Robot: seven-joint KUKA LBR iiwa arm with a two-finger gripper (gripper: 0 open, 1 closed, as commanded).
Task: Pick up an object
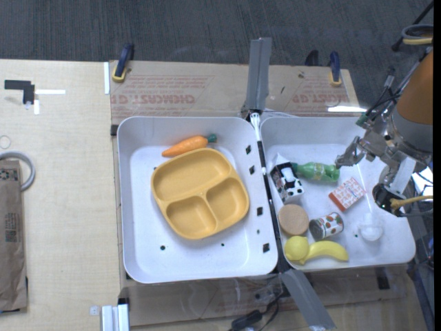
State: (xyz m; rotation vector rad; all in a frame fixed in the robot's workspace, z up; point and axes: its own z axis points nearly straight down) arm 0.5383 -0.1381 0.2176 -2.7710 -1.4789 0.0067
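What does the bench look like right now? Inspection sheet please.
Surface: left white bin and right white bin, side by side.
Job's things: in right bin, green crinkled packet, black-and-white toy cow, red-and-white small box, tan round disc, small printed can, yellow toy banana.
Clutter: in left bin, yellow divided plastic plate, orange toy carrot beside its far edge.
Grippers: grey two-finger gripper over right bin's right side.
Cables: dark cable below bench front.
Surroundings: brown cardboard sheet behind bins; blue clamp.
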